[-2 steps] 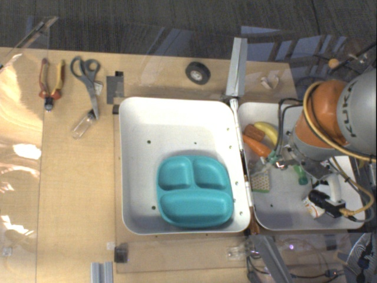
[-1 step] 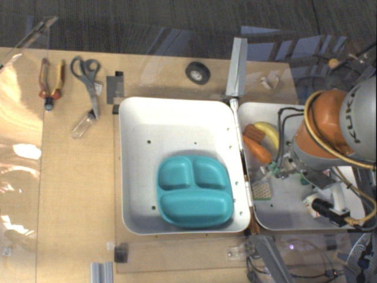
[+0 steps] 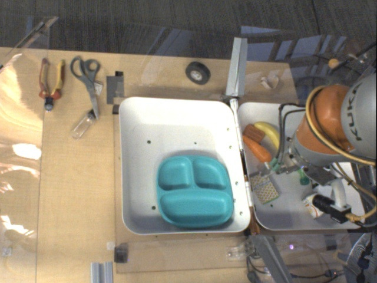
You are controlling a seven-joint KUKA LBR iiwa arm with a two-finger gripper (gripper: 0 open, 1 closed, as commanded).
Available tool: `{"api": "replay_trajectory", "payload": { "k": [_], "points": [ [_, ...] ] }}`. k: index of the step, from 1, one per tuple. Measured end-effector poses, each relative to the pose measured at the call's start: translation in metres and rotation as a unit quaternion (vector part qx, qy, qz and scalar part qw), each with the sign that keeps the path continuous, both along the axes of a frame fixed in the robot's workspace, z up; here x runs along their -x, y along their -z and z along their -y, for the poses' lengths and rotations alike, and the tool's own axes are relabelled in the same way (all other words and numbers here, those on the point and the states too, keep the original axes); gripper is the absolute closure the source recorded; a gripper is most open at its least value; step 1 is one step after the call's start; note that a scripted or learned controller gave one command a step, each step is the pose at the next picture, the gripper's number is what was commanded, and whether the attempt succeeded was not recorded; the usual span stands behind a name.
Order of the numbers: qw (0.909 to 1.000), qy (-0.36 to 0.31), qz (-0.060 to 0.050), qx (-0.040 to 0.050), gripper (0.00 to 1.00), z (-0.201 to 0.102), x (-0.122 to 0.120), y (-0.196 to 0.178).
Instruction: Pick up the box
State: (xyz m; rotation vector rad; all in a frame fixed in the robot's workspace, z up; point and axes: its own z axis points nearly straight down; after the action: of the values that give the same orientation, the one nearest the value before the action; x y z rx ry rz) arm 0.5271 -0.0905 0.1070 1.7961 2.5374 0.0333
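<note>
The box (image 3: 265, 188) is small, flat and speckled grey-yellow. It lies on the floor of the right bin (image 3: 283, 217) near the bin's left wall. My gripper (image 3: 277, 168) hangs just above and slightly right of the box, under the grey arm with its orange band (image 3: 321, 128). From this angle the box appears to lie free on the bin floor, just below the gripper's tip.
A yellow banana (image 3: 268, 131) and an orange carrot (image 3: 257, 149) lie in the right bin behind the gripper, with a small green thing (image 3: 303, 176) to its right. The left bin (image 3: 141, 158) holds a teal divided plate (image 3: 194, 190). Scissors (image 3: 88, 78), pliers (image 3: 50, 81) and a tape roll (image 3: 198, 72) lie on the bench.
</note>
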Motion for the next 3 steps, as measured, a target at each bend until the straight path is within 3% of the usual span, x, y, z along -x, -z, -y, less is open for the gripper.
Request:
{"api": "replay_trajectory", "payload": {
  "k": [1, 2, 3],
  "points": [
    [0.9674, 0.253, -0.016, -0.0065, 1.00, -0.081, -0.015, -0.078],
    [0.9674, 0.253, -0.016, -0.0064, 0.00, -0.081, -0.015, -0.078],
    [0.9952, 0.096, -0.017, -0.0027, 0.00, -0.036, 0.031, -0.077]
  ]
}}
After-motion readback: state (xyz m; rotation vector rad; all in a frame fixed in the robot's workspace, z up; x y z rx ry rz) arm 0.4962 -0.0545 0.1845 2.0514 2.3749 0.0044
